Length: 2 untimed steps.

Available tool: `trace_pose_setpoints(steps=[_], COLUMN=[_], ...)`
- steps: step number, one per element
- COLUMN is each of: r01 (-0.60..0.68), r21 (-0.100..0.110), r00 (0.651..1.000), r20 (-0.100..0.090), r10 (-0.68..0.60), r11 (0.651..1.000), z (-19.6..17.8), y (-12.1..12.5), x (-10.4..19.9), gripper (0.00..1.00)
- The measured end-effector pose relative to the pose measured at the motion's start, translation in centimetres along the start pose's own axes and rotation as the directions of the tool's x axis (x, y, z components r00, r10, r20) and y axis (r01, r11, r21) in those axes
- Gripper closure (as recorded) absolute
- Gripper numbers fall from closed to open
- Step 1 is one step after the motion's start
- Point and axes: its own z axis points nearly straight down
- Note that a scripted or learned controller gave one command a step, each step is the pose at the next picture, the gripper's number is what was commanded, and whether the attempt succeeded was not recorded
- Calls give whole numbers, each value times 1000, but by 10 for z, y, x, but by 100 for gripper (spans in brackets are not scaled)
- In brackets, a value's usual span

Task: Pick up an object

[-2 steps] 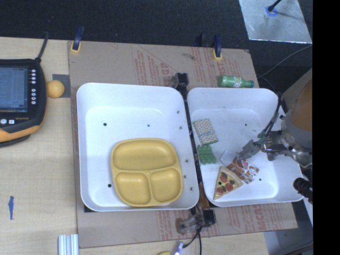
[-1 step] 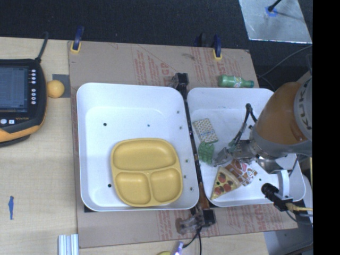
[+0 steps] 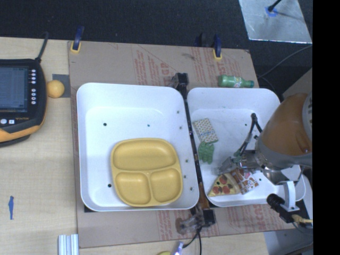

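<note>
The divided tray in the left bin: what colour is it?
Plain pale yellow, no pattern. The divided tray shows clearly in the camera view, lying flat in the left bin.

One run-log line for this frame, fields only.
arm: over right bin | pincer: low above pizza slice toy | grasp: none seen | left bin: yellow divided plate

The grey KUKA arm with its orange band [image 3: 285, 124] comes in from three o'clock and bends steeply down, so that the orange band bulks large at the right of the view, about four o'clock from the centre. Below the band a grey wrist section [image 3: 276, 161] narrows toward the dark two-finger gripper [image 3: 237, 163], which points toward nine o'clock and sits low. A thin black cable [image 3: 254, 125] rises along the wrist toward twelve o'clock. The gripper's tips are too small and dark to read.
</note>
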Motion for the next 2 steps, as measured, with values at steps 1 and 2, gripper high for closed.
trace_pose_setpoints(steps=[1, 2], r01=[3, 0], r21=[-3, -1], r00=[1000, 1000], r20=[2, -2], r10=[-3, 0], r11=[1000, 1000], z=[-11, -101], y=[2, 52], x=[-1, 51], gripper=[100, 100])
